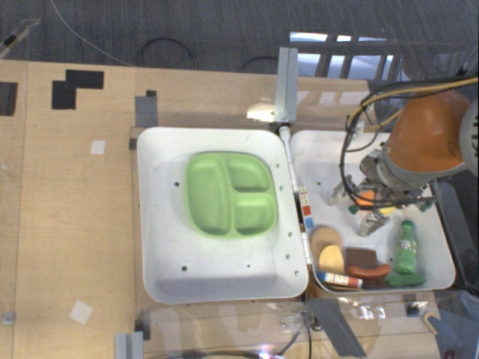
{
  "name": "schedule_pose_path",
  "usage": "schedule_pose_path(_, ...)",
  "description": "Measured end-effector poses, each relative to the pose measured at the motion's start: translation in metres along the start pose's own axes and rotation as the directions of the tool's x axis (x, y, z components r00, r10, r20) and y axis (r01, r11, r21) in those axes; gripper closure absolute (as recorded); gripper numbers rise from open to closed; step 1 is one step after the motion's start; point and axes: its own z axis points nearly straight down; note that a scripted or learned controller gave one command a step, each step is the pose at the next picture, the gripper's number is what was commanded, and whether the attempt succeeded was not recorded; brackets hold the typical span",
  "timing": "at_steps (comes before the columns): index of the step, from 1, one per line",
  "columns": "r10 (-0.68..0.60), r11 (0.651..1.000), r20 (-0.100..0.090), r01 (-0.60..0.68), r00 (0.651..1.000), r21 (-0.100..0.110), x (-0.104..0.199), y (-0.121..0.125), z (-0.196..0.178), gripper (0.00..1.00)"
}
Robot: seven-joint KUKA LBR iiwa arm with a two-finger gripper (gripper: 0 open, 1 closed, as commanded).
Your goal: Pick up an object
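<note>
Arm: grey KUKA arm with orange band (428, 134), reaching in from the right, poised over the right bin.
Claw: two-finger gripper (372, 209) hangs low over the upper middle of the right bin; whether it is apart or together I cannot tell, as wrist and cables crowd it.
Right bin: shallow white plastic bin (318, 159), holding the pickable items.
Candidates: small orange object (364, 197) directly under the claw; green plastic bottle (406, 247) near the right wall; tan rounded bread-like piece (326, 241); dark brown block (361, 257); red-and-white tube (343, 279) along the front wall.
Left bin: shallow white plastic bin (161, 223) bearing a light green three-compartment tray (230, 194).
Progress: judged early; nothing visibly lifted, and the grasp and raise remain.
Room: the items bunch toward the front right corner; the far left part of the right bin lies bare. The divider between the bins stands close on the left, so a straight upward lift looks safest.
</note>
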Motion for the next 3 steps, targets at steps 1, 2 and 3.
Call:
schedule_pose_path(1, 0.021, 1.0, 0.0, -0.021, 1.0, 0.002, -0.02, -0.015, 0.001, 0.0)
schedule_pose_path(2, -0.364, 0.931, -0.002, 0.364, 0.931, -0.001, -0.002, -0.088, -0.037, 0.0)
schedule_pose_path(3, -0.287, 0.958, 0.001, 0.287, 0.958, 0.002, 0.042, -0.053, 0.0, 0.0)
